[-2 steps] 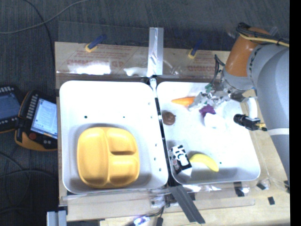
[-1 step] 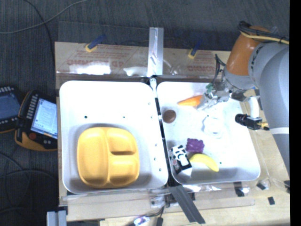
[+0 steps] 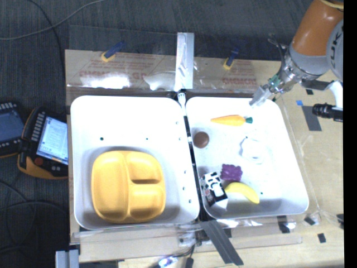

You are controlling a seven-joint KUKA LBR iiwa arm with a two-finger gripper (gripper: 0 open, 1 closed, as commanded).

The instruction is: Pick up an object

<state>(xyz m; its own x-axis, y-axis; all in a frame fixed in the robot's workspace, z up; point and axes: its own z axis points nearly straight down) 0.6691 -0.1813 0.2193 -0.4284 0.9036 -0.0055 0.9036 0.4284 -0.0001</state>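
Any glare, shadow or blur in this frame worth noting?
Camera view: bright, even light; the white right bin is nearly washed out, glare on the plastic sheet behind; soft shadow under the yellow tray; the gripper looks slightly blurred.

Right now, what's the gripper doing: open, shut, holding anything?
Gripper: cannot be told; it sits at the right bin's far rim, above the toy carrot.
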